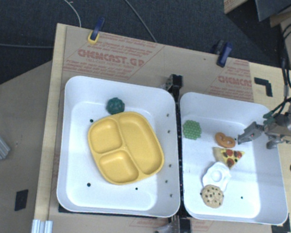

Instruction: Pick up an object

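the cookie (211, 196) lay nearest; the gripper (259, 134) hung spread just beside the croissant (225, 140), probably light rigid plastic, best pinched across its middle.

Right bin (276, 179): five small toy foods are seen. A green, bumpy round piece (192, 130) is placed near the left wall. A brown-orange glazed piece (225, 140) is laid beside a pizza slice (228, 155). Below these, a white fried egg (216, 176) is found, touched at its lower edge by a speckled cookie (212, 195). Left bin (71, 128): a dark green lump (116, 105) is set just beside a yellow three-compartment tray (125, 147).
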Robot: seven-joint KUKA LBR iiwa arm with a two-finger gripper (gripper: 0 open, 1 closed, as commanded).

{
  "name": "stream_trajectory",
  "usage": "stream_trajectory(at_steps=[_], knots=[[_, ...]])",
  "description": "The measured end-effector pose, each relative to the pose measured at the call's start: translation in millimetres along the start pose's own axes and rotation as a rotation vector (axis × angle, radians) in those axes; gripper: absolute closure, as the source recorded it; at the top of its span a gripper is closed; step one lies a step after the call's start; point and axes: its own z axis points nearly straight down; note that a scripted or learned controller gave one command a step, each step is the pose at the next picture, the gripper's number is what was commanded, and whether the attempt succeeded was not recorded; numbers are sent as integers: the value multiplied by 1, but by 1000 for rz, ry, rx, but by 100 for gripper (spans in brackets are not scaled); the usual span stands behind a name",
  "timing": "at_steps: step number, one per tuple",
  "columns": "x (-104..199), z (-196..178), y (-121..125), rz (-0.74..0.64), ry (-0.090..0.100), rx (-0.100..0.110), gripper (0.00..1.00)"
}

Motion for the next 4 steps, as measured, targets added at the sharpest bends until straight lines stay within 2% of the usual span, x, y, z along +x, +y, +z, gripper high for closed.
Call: stream_trajectory(at_steps=[1, 2, 3, 4], knots=[[1, -8, 3, -4, -3, -14, 0], [-4, 40, -5, -3, -1, -8, 0], [-5, 88, -2, -4, -5, -20, 0], [-4, 77, -1, -4, -5, -23, 100]])
